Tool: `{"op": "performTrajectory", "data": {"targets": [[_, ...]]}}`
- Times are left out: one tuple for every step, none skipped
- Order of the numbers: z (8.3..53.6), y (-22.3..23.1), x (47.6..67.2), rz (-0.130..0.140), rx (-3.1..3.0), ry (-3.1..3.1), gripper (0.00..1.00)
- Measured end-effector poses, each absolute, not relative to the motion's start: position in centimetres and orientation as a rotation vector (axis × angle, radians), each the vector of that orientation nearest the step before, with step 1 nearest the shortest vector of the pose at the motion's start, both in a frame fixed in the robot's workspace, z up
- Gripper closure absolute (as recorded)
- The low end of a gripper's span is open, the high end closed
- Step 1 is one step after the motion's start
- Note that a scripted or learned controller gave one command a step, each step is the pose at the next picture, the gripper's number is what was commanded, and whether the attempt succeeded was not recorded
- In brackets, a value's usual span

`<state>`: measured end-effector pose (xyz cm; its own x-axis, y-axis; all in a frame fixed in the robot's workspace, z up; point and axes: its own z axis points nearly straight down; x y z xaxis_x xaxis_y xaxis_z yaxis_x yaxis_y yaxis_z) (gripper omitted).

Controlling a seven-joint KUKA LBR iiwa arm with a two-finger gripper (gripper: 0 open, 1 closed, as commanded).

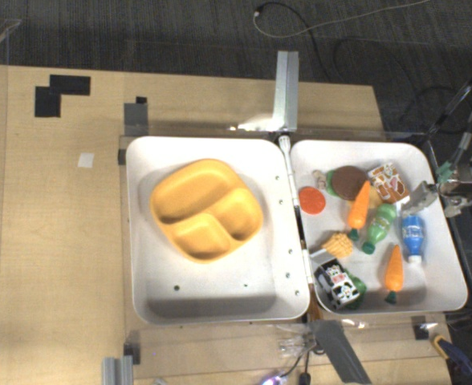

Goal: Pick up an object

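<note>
Gripper (454, 189) sits at far right edge of right bin (449, 291), just outside/over its rim, w/ metal parts only partly visible; can't tell how it's set or whether it has anything.

Nearest item: blue bottle (413, 237), lying just left of it near right wall. Left of that, green bottle (378, 225) touching an upright-ish carrot (359, 205). Above them, brown round piece (347, 182) and a printed snack pack (388, 182). Red disc (312, 201) near bin's left wall. Corn piece (339, 245) mid-bin, black-and-white carton (338, 284) at lower left corner, 2nd carrot (393, 272) lower right.

Left bin (152, 291) holds a yellow divided plate (207, 208), roughly centred, tilted in view. Bins side by side on wood bench (51, 239).
</note>
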<state>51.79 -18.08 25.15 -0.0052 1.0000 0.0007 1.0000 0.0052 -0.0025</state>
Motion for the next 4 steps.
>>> {"op": "performTrajectory", "data": {"targets": [[16.9, -12.1, 54.9, 0.002, -2.047, -2.379, 0.0], [8.8, -15.8, 58.2, -0.009, -1.85, -2.546, 0.0], [9.7, -15.6, 58.4, -0.014, -1.849, -2.549, 1.0], [19.4, -9.6, 61.4, -0.001, -1.95, -2.464, 1.0]]}}
